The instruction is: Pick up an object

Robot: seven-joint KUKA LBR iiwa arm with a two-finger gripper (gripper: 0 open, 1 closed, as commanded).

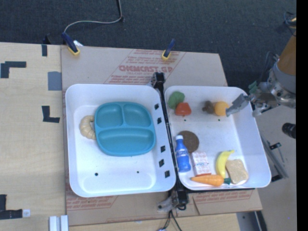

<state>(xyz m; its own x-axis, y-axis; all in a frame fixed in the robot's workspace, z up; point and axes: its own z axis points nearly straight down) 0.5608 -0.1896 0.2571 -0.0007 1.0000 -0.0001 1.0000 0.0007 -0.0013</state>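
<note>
Two bins are set side by side on the bench (29,129); a divided plate (125,128) is held in the left bin (77,177); a bottle (182,153), banana (221,161) and carrot (208,180) are gathered at the right bin's (250,143) near edge.

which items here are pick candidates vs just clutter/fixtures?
Pick candidates: orange fruit nearest the gripper, banana, carrot, blue bottle, red-and-green vegetable.

Just there: blue divided plate, yellow clamps, cable.
</note>
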